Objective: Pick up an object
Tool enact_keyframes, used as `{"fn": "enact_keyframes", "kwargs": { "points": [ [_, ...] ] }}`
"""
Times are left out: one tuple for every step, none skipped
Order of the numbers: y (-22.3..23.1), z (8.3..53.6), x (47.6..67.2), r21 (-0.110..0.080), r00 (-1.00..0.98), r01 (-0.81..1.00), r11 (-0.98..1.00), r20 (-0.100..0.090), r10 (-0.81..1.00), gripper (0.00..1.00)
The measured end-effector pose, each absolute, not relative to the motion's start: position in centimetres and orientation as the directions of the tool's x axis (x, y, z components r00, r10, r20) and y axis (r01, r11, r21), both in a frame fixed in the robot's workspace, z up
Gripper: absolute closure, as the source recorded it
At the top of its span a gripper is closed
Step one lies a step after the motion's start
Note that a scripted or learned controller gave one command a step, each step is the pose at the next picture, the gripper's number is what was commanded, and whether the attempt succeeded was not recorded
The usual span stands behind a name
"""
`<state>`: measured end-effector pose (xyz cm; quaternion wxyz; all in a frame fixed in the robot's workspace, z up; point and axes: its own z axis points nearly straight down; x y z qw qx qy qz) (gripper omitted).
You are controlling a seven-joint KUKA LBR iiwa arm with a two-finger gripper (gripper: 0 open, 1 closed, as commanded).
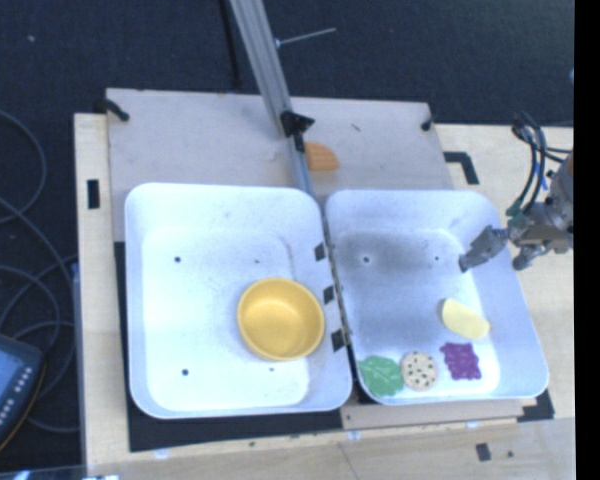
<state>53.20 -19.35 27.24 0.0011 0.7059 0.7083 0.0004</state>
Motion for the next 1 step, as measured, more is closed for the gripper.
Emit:
{"fn": "enact_keyframes", "kwargs": {
  "points": [
    [-19.36,27.24,53.20,0.002,-0.002,1.000,0.002,-0.001,1.000,0.00]
  ]
}}
